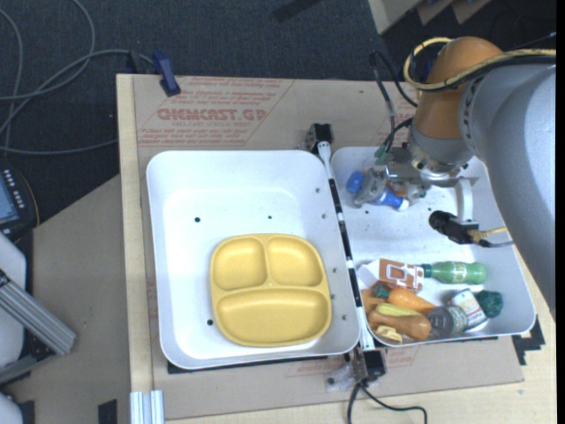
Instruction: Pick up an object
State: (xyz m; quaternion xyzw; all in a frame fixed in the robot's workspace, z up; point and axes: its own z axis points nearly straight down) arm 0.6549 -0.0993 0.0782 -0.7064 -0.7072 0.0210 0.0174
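My gripper (387, 186) is low over the far left part of the right bin (521, 312). A small blue object (357, 184) lies right beside it, and a blue and white piece (395, 202) shows just under it. Whether either one is gripped is not visible. A pile of objects sits at the near end of the same bin: a green bottle (455, 273), an orange and white carton (402, 275), a carrot (408, 301), a bread-like piece (402, 327), a can (448, 321) and a green-lidded jar (478, 305).
The left bin (177, 237) holds a yellow divided plate (269, 288) at its near middle. A black divider rail (340, 228) runs between the two bins. The arm's orange band (455, 69) and grey body rise over the right bin's far right side.
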